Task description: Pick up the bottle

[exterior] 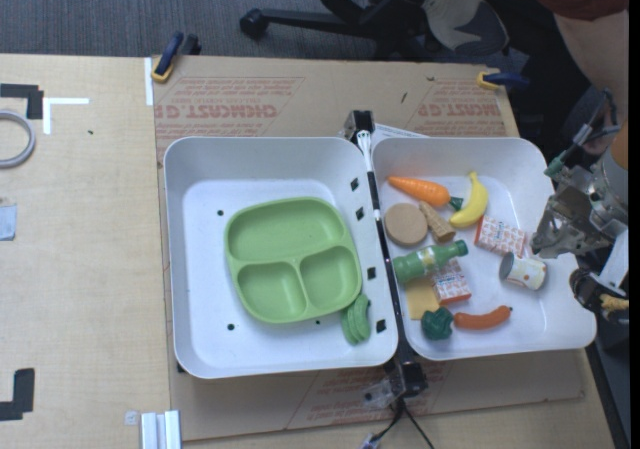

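The green bottle (430, 260) lies on its side in the right bin (560, 337), near the divider, with its cap pointing right. My gripper (556, 245) hangs over the right bin's right side, well to the right of the bottle and just above a small white can (525, 271). Its fingers look open and nothing sits between them.
Around the bottle lie a carrot (420, 189), a banana (472, 200), a brown disc (406, 224), two red-and-white boxes (500, 236) (452, 284), a broccoli (436, 324) and an orange sausage (482, 317). The left bin (190, 317) holds a green divided tray (293, 259) and a green leafy piece (357, 320).
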### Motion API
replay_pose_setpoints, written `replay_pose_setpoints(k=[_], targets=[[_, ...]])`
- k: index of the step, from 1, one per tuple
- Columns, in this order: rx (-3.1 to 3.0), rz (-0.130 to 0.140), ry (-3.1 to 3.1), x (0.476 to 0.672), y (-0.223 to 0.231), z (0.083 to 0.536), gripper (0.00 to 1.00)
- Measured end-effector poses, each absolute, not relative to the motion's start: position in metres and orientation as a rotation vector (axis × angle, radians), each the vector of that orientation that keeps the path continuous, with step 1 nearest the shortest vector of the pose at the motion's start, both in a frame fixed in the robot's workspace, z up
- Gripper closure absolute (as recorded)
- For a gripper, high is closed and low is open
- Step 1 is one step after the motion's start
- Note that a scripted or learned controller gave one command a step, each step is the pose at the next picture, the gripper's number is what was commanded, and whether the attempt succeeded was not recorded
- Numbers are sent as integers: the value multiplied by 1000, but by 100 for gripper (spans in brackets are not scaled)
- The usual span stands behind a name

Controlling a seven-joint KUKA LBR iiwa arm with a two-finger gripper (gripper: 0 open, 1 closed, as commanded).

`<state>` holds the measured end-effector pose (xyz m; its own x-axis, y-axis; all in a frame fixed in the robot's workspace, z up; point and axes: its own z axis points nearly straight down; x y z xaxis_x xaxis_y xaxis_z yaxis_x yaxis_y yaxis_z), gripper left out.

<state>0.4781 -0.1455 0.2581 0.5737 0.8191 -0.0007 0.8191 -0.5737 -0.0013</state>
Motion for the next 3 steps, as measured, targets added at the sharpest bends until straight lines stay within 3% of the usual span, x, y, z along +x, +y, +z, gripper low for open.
replay_pose_setpoints(k=[2, 3], targets=[[-2989, 2, -961, 478, -81, 228, 100], [-3041, 4, -780, 478, -14, 192, 100]])
